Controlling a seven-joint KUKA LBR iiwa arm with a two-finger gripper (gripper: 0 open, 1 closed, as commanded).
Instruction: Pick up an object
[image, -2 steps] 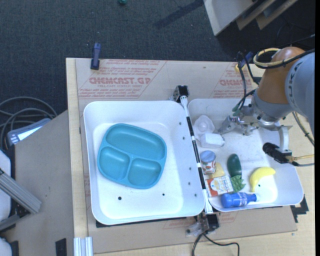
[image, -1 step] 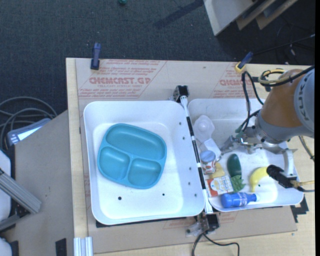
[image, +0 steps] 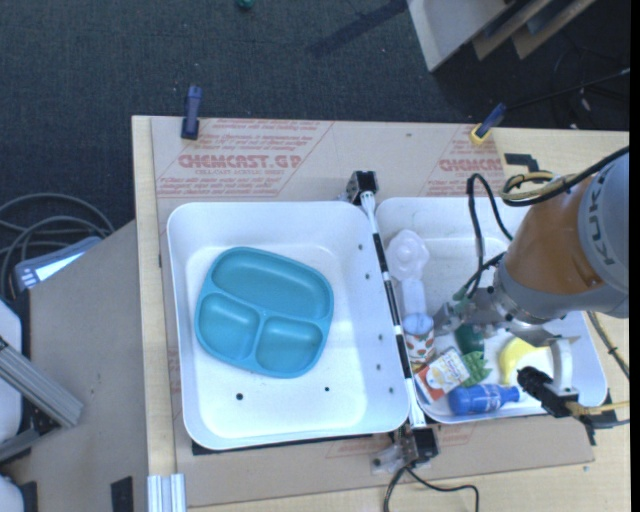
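I see a blue plastic bottle (image: 481, 399) lying flat at the right white bin's (image: 440, 214) near edge, beside a yellow object (image: 517, 355).

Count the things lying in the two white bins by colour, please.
Blue: 2, the plate and the bottle
Clear: 1, the plastic bottle
Yellow: 1, the toy
Green: 1, the item
Red-and-white: 1, the packet
Total: 6

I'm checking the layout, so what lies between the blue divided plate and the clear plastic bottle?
In the camera view, bare white floor of the left bin and the two bins' meeting rims lie between the blue plate and the clear bottle.
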